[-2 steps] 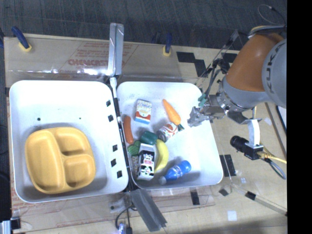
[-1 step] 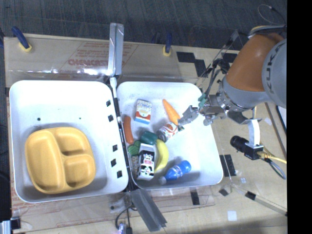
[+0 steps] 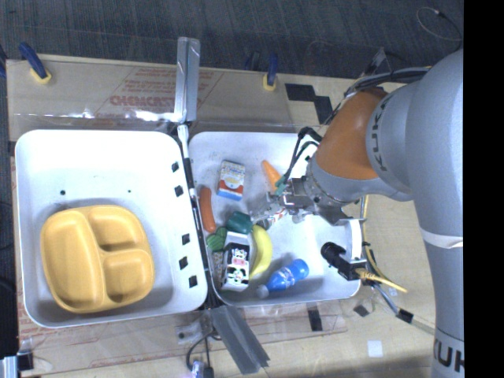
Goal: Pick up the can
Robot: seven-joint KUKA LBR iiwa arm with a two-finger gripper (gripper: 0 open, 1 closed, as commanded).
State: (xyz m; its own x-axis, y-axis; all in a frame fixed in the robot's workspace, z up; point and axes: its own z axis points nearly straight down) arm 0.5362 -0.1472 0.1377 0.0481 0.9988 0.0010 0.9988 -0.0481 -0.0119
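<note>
Banana (image 3: 262, 250), carton (image 3: 236, 264) and bottle (image 3: 285, 276) crowd the right bin (image 3: 335, 290).

Dark grey carpet floor (image 3: 236, 10) runs along the top, beyond the far edge of the surface (image 3: 102, 85). The surface is pale wood under a clear plastic sheet (image 3: 150, 93) with faint red print. Blue clamps (image 3: 35, 61) grip its far edge, one near the far-left corner. Black tape patches (image 3: 303, 94) mark it towards the right.
</note>
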